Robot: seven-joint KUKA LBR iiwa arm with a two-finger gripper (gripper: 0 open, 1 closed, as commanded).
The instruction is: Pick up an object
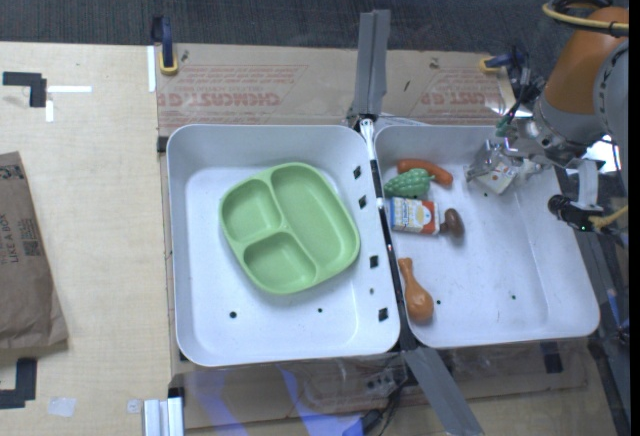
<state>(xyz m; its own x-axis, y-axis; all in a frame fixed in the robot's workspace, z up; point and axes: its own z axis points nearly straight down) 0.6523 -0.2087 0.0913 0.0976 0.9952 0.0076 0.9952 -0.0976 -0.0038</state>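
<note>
Camera view from above and at a slant: we look down on a pale wooden bench (90, 324), with dark grey carpet beyond its far edge and a flattened sheet of brown cardboard (260, 84) lying behind two shallow white bins set side by side. A brown paper bag (25, 254) lies on the bench at the far left. We see the arm (585, 64) coming in from the right, grey with an orange section above the wrist, bent down over the far right corner of the right bin (520, 304). Its gripper (493, 171) hangs low inside that bin near the back wall, apart from the objects; we cannot tell how far it is open, nor whether anything is in it. The left bin (200, 324) holds a light green divided plate (290, 226) with three compartments, lying flat near the middle. In the right bin the objects are gathered along the left wall: an orange carrot-shaped toy (427, 170) at the back, a green bumpy toy (406, 183) just in front of it, a small white carton (414, 215) next, a dark brown rounded piece (452, 222) just beside the carton, and an orange-brown drumstick-shaped toy (414, 291) nearest us.
</note>
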